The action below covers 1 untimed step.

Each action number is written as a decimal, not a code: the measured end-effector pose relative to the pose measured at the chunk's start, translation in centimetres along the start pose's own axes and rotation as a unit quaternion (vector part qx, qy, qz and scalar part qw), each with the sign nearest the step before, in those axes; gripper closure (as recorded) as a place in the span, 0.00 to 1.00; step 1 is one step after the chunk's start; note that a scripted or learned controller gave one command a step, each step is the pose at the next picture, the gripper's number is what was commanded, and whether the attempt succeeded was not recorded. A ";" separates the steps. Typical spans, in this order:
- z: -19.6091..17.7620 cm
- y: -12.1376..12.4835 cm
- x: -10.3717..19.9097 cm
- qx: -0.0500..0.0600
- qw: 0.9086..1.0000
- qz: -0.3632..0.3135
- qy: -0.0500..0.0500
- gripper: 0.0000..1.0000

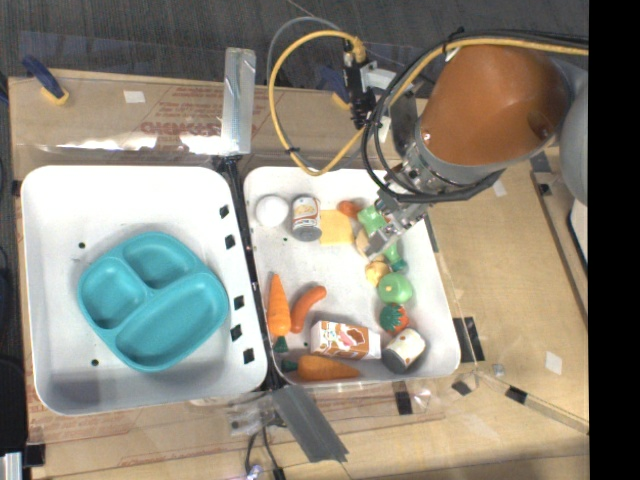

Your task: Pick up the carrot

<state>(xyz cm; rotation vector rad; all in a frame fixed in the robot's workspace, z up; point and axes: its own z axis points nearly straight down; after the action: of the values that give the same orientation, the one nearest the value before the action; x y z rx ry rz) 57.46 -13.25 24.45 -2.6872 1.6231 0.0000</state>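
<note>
An orange carrot (278,306) with a green stub at its near end lies along the left wall of the right bin (440,268). A second orange carrot-like piece (322,368) lies along that bin's front wall. My gripper (386,228) hangs below the orange wrist band over the bin's back right part, well to the right of the carrot and apart from it. It is just above a small green toy (370,217) and a yellowish piece (377,267).
The right bin also holds a red sausage (309,302), a brown carton (345,339), a white ball (271,209), a small can (306,217), a yellow block (336,230), a green apple (396,288) and a strawberry (393,317). A teal divided plate (152,298) sits in the left bin.
</note>
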 end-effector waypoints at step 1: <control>-2.7 -3.5 7.9 0.000 0.990 -0.144 -0.001 1.00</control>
<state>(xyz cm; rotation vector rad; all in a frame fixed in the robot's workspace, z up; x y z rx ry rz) 64.23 -18.61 27.15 -2.8936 1.2178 0.0019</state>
